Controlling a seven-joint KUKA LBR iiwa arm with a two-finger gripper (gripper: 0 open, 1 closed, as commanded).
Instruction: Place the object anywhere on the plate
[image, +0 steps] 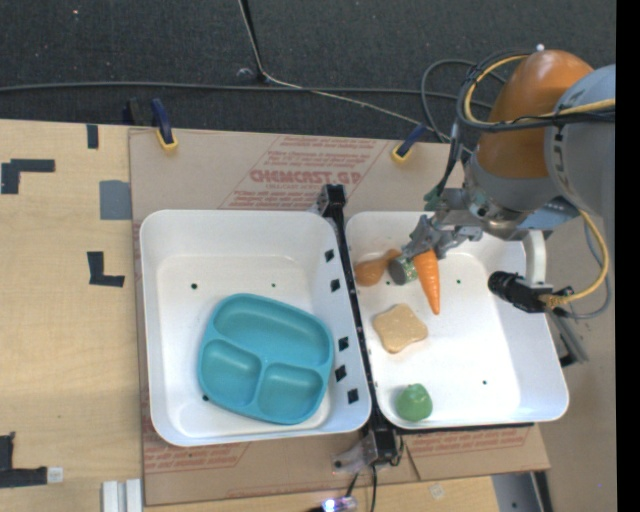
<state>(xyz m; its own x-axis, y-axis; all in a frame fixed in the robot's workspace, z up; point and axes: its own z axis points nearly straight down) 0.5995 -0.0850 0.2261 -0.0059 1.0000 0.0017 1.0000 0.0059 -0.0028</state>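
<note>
The grey arm (540, 130) enters from the upper right of the frame, wrist bent down-left, gripper (420, 245) low.

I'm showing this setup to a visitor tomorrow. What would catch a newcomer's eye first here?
Probably the big grey and orange arm at the upper right, its tool down at the carrot in the right bin. Next, the teal plate with three compartments, alone in the left bin. Then the small food items in the right bin: a slice of bread and a green ball.
</note>
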